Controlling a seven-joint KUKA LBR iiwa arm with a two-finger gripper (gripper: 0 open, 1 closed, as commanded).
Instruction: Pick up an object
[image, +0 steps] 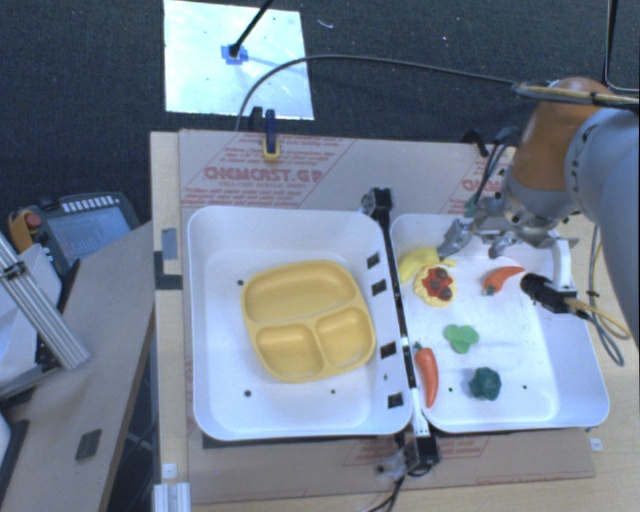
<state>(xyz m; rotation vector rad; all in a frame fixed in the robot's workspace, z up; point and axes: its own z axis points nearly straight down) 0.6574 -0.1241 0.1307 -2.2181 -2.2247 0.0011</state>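
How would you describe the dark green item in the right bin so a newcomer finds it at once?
Start at the right white bin, the one without the yellow divided tray. Go to its near edge, at the bottom of the camera view, right of the orange carrot. The dark green broccoli-like lump lies there, darker and bumpier than the light green piece above it.

Two white bins sit side by side: the left bin (215, 300) holds one yellow divided tray (305, 320). The right bin (560, 370) holds six toy foods: one banana (415, 263), one pizza slice (436, 286), two carrots (427, 374) (500, 277), and two green vegetables (461, 337) (485, 383).
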